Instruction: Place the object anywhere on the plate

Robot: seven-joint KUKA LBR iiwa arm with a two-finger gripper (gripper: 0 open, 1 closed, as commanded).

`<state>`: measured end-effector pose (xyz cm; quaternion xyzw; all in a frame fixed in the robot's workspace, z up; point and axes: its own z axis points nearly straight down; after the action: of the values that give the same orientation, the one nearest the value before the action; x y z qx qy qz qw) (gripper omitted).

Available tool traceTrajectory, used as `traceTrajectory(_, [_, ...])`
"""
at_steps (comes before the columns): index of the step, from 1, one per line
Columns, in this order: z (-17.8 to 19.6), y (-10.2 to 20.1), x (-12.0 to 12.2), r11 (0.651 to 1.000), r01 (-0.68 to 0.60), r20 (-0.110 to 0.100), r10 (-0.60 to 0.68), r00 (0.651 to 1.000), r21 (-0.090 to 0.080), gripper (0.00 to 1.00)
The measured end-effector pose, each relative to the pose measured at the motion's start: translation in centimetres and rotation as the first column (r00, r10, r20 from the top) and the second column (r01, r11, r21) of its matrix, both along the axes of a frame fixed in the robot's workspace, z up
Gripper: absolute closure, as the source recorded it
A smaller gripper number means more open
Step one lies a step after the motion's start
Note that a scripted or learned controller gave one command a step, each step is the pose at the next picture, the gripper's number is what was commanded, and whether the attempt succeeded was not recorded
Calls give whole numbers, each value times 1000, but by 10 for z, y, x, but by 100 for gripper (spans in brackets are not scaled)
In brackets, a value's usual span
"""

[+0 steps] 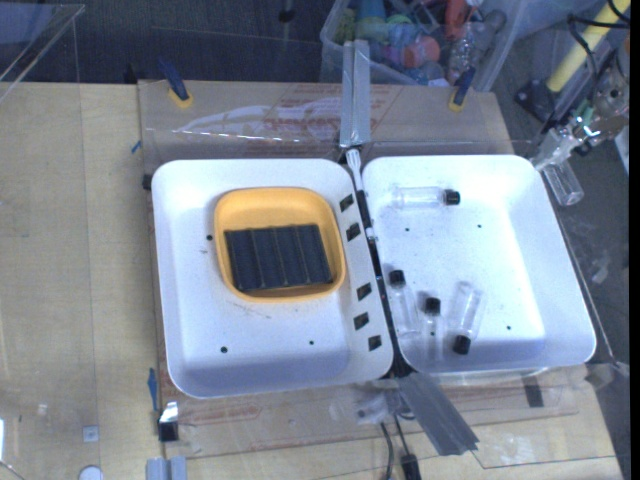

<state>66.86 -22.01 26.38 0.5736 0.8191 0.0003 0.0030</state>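
Note:
A yellow, rounded-square plate (228,216) sits in the left white bin (185,298), toward its back. A dark ribbed rectangular block (278,258) lies flat on the plate and covers most of its floor. In the right white bin (530,268) lie several clear vials with black caps. One vial (420,198) lies near the back wall. Another vial (463,316) rests near the front, and two more vials (398,293) lie close to the divider.
A metal divider strip (355,118) runs between the bins. Behind the bench stands a clear tub of coloured toys (420,18). A clear tube on a metal fitting (562,173) sticks up just past the right bin's back right corner.

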Motion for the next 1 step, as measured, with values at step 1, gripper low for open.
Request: traceTrajectory(1, [56,-1,0,970,-245,1,245,970,-2,100])
